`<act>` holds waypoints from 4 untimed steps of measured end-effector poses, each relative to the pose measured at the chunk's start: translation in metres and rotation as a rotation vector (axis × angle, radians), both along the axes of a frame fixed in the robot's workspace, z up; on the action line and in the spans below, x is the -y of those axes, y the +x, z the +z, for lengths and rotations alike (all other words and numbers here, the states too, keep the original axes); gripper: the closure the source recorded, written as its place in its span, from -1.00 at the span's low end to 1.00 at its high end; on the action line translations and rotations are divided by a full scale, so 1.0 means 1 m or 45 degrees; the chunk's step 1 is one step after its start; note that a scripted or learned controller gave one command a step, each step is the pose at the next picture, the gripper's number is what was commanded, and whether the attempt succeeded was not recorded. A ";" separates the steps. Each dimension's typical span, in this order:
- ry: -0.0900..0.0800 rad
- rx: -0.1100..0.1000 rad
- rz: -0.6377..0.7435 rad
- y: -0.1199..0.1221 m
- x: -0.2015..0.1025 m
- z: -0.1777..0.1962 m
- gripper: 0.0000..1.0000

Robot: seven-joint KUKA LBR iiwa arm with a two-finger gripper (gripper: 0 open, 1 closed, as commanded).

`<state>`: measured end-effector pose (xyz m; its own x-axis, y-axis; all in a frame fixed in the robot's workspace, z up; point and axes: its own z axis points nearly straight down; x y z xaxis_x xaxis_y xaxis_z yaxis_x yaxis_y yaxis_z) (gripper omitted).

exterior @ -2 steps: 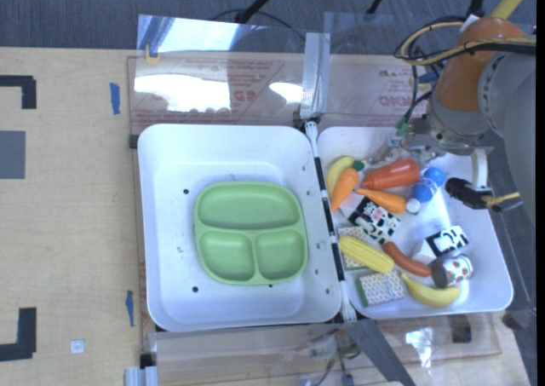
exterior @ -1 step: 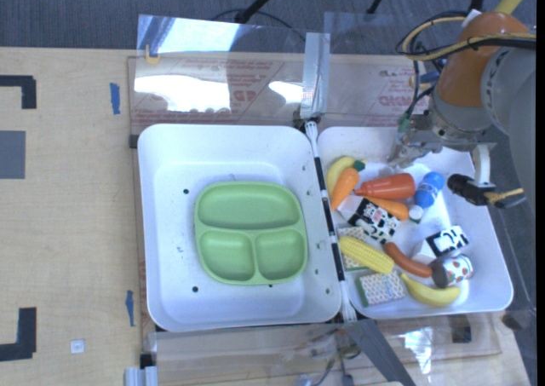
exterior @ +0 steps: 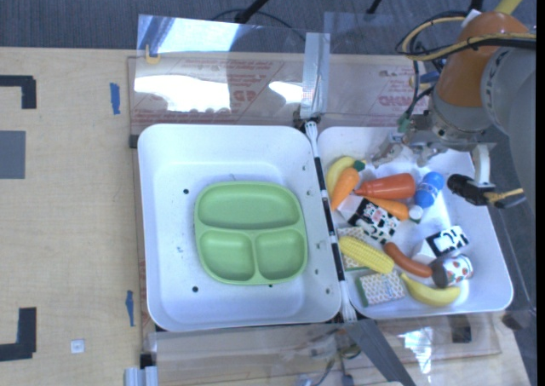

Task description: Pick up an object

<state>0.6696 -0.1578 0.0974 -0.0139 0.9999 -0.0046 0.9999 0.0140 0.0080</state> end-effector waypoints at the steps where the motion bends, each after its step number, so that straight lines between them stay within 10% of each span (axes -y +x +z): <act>1: 0.006 -0.006 0.083 -0.073 0.000 -0.011 -1.00; 2: 0.007 -0.005 0.179 -0.166 -0.024 -0.010 -1.00; 3: 0.004 0.006 0.176 -0.163 -0.023 0.001 1.00; 4: 0.005 -0.010 -0.005 -0.155 -0.069 0.123 1.00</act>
